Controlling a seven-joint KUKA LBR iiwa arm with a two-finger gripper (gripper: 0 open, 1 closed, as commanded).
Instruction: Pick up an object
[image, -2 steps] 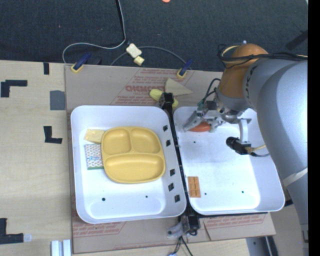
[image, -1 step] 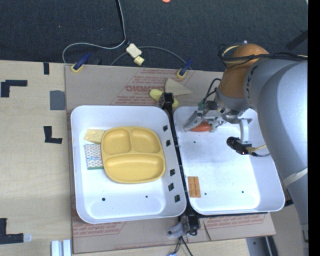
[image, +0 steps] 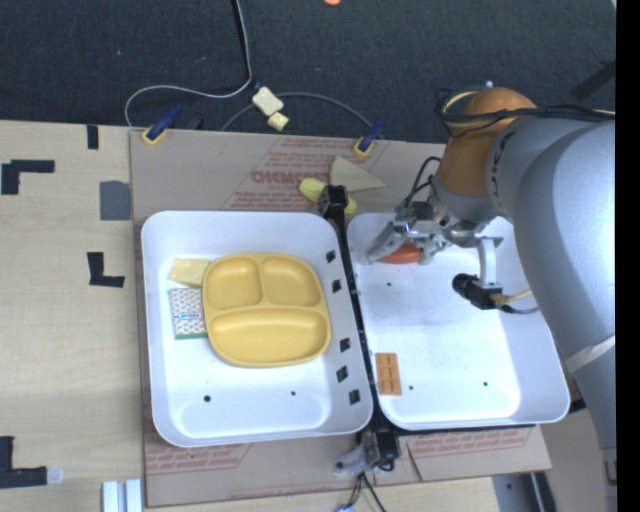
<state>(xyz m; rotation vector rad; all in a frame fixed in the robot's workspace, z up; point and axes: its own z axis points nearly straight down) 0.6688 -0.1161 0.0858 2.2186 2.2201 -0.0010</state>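
Orange object (image: 404, 255) at the right bin's (image: 450, 400) eleven o'clock lies under the gripper (image: 398, 240), unlifted as far as I judge; whether anything is gripped, I cannot tell.

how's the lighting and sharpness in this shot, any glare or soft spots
Camera view: lighting is even and bright, the two white bins nearly wash out without hard glare; the yellow divided plate casts only a faint shadow; the arm looms large and slightly soft at the right; the gripper and the orange-red object beneath it are too blurred to resolve.
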